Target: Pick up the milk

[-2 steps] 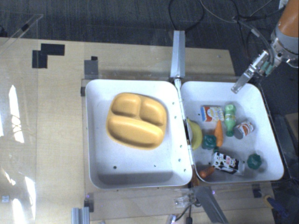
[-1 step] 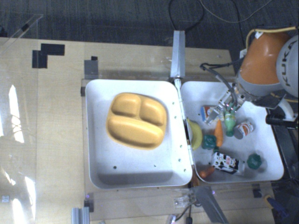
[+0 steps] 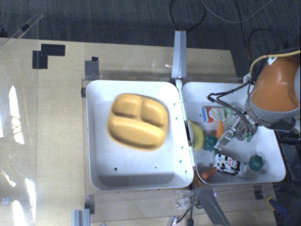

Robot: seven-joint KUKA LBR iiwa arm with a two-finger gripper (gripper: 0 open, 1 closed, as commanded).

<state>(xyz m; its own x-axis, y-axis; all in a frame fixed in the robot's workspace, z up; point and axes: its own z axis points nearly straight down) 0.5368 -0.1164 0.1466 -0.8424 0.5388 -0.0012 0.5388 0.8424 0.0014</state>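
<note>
Milk carton (image 3: 212, 113) lies flat near the back left of the right bin (image 3: 277, 171), just left of the gripper (image 3: 225, 139), which hangs over the bin's middle; can't tell if the jaws are apart or together (too small and cluttered there). Around it: yellow fruit (image 3: 197, 136) against the left wall, teal cup (image 3: 256, 163), black-and-white carton (image 3: 227, 164). Left bin (image 3: 99, 164) holds a yellow three-lobed tray (image 3: 137, 121).

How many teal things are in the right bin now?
2. One teal piece lies beside the yellow fruit, just under the hand; the other teal piece sits near the bin's front right corner. The arm may hide more.
</note>
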